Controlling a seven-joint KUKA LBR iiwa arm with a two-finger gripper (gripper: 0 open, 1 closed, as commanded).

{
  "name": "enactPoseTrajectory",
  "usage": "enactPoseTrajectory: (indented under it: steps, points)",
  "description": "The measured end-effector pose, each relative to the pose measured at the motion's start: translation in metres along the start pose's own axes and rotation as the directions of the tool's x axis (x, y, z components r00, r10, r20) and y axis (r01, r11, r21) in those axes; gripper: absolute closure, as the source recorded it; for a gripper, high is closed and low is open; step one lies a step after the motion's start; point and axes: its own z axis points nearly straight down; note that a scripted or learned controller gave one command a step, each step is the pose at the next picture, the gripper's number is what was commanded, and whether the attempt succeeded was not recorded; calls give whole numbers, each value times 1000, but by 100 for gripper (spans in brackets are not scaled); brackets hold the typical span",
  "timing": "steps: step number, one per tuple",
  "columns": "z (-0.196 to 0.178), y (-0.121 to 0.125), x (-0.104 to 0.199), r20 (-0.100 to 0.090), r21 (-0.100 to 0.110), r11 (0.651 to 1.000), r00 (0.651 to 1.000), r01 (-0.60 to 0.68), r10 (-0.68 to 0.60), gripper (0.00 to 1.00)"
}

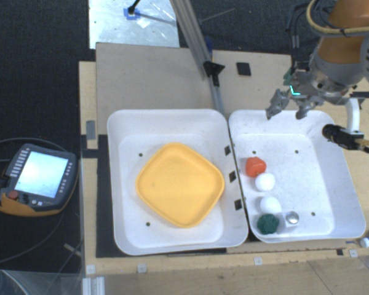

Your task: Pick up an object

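gripper (289,110) hangs over the far rim of the right bin (338,183), its two dark fingers spread apart with nothing between them and touching none of the objects. the grey arm with its orange band (352,8) reaches in from the right. objects sit in the right bin along its left wall, well apart from the gripper — a small red-orange lump (255,166), below it a smooth white ball (265,182), then a second white ball (270,204), then a fuzzy dark green ball (269,224) in the near corner, with a small shiny metal cylinder (292,217) just beside it. the left bin (123,165) holds a shallow yellow plastic plate (180,184), square with rounded corners, turned like a diamond. both bins are shallow matte white trays — a teach pendant (34,178) lies on the dark floor at left.
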Motion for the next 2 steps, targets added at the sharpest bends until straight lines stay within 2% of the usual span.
enactPoseTrajectory:
  steps: [1, 2]
  points:
    - [0, 0, 0, 0, 0, 1000, 1000, 0, 0, 0]
    - [63, 0, 1, 0, 5, 1000, 1000, 0, 0, 0]
